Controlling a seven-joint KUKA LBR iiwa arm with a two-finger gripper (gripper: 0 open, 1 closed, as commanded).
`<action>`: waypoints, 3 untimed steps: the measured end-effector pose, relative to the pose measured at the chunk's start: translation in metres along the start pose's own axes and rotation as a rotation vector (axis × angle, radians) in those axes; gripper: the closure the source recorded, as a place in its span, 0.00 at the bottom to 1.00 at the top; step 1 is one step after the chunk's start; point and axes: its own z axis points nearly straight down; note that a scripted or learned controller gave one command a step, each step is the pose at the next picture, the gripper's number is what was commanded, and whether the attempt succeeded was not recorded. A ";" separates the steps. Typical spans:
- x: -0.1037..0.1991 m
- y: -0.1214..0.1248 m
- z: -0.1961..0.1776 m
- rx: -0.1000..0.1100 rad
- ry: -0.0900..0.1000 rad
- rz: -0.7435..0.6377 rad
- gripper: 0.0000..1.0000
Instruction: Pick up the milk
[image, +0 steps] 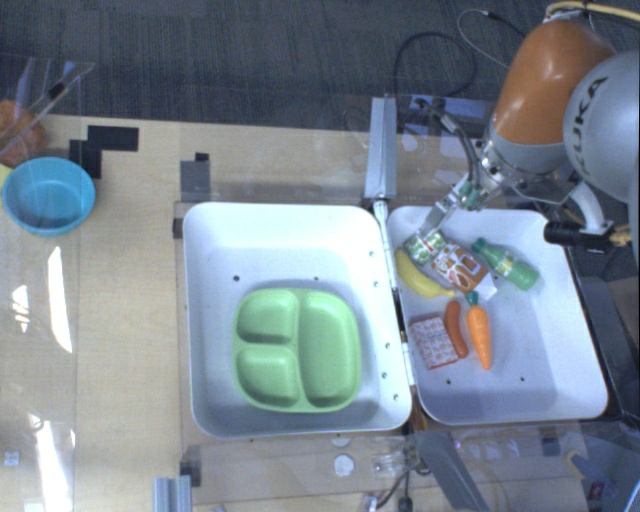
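Observation:
The milk (455, 266) is a small carton with orange and green print, lying on its side at the back left of the right bin (540, 390). It rests partly over a yellow banana (418, 279). My gripper (438, 222) reaches down at a slant from the orange-banded wrist (540, 80), and its tip is right at the carton's upper left end. The view does not show whether it touches or holds the carton.
In the right bin a green bottle (506, 263) lies just right of the milk, with a carrot (480, 336), a sausage (455, 330) and a red packet (432, 343) in front. The left bin (210, 300) holds a green divided plate (298, 348). A blue bowl (49, 194) sits far left.

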 end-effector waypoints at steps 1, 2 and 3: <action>-0.007 -0.045 0.102 0.001 0.001 -0.001 0.00; -0.008 -0.041 0.088 -0.008 -0.005 -0.004 1.00; -0.004 -0.013 -0.026 0.000 -0.001 0.118 1.00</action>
